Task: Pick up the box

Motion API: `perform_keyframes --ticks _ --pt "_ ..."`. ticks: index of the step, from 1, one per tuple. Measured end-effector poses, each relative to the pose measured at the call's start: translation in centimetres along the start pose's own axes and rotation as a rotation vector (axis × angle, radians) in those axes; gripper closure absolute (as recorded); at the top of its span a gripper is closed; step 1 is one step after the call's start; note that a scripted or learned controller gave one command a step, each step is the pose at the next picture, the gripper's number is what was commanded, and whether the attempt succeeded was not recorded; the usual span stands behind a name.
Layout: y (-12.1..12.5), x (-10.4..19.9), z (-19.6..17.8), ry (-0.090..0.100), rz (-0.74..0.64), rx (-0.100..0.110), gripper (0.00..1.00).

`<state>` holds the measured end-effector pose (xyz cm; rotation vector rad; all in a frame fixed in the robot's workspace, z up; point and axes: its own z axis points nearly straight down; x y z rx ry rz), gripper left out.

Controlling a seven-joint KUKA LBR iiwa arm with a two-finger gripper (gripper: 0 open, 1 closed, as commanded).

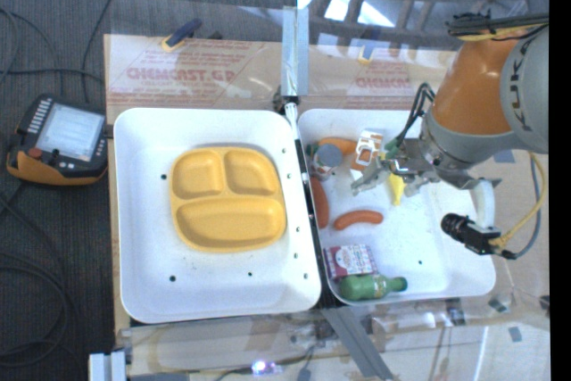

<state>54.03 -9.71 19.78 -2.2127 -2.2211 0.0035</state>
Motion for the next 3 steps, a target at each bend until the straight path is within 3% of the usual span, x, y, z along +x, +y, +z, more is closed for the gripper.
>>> perform_keyframes --ticks 1,2,3 --pt "-5.32 -0.55 10.89 -0.003 -0.069 -0.015 0.0" --pt "-5.27 -0.43 10.0 0.0 -0.07 -0.015 1.0" --pt "-5.29 -0.43 10.02 -0.001 -0.07 -0.015 0.0"
